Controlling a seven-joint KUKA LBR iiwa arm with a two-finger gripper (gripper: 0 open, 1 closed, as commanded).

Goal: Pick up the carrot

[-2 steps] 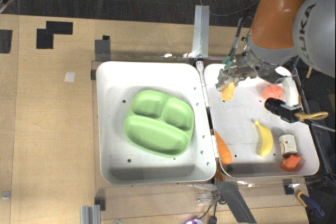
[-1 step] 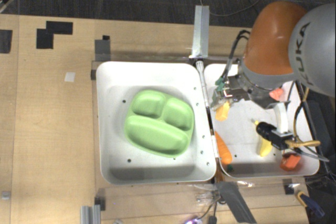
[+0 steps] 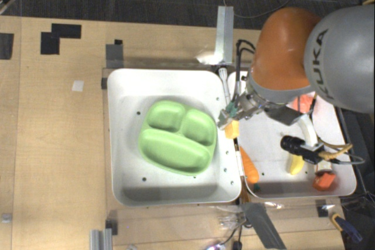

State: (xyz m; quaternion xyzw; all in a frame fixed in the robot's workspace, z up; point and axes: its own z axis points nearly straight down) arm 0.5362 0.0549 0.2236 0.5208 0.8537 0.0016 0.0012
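Within right bin [image 3: 272,152], carrot [image 3: 250,168]; within left bin [image 3: 126,126], green tray [image 3: 176,136]; jaws of indiscernible spread.

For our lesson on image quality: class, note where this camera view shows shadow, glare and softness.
Camera view: shadow lies along the near wall of the left bin; glare flares on the bench behind it; the carrot looks soft-edged; the right bin darkens under the arm.

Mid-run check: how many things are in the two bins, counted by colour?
Green: 1, the divided plate.
Orange: 1, the carrot.
Yellow: 1, a small yellow piece.
Red: 2, a red lump at the view's lower right and a pinkish piece half hidden by the arm.
Total: 5.
Not counted: a yellow bit by the gripper, too unclear.
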